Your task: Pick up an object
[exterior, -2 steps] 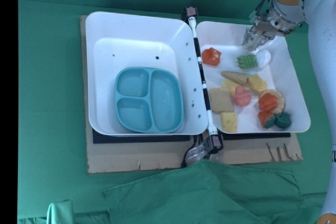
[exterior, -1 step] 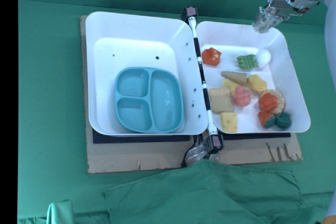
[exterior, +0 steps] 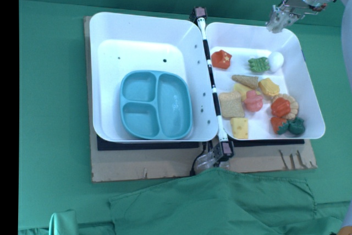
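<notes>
White plastic forms both shallow bins; we see the left bin point(exterior: 110, 30) holding a teal three-compartment tray point(exterior: 156, 104), and the right bin point(exterior: 308, 91) crowded with toy food. The metal two-finger gripper point(exterior: 276, 24) hangs over that bin's far rim, the arm above it cut off by the picture's edge, and we cannot tell its state. Nearest it lie a white egg point(exterior: 275, 60) touching a green ridged vegetable point(exterior: 257, 64). A small red piece point(exterior: 221, 59) lies apart; the pieces in the near corner overlap and are hard to identify.
</notes>
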Motion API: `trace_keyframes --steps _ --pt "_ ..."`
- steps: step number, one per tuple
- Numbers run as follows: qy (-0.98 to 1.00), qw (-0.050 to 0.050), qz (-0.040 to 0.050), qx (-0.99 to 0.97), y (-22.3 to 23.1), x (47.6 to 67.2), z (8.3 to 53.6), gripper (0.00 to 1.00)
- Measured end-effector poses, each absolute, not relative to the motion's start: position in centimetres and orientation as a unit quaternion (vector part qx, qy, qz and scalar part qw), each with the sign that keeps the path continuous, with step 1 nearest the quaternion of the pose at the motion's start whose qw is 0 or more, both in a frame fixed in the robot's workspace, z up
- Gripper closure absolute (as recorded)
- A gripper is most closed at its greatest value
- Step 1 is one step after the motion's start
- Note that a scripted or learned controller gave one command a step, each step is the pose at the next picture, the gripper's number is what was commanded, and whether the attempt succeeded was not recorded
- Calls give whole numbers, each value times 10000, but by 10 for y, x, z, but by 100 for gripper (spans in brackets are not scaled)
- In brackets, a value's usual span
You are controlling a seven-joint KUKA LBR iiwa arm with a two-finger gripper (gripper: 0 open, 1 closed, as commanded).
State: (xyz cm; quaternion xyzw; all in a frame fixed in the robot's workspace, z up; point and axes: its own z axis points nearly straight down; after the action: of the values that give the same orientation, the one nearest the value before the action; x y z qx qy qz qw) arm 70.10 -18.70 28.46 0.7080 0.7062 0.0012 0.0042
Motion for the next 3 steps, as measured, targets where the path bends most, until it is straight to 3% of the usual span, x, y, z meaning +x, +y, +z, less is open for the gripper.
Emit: trace_keyframes --steps 1,2,3 --pt "7085 55 44 7057 -124 702 349 100" --pt "7053 11 -9 7089 -140 676 315 100" --pt "7080 62 49 7061 -97 702 400 100"
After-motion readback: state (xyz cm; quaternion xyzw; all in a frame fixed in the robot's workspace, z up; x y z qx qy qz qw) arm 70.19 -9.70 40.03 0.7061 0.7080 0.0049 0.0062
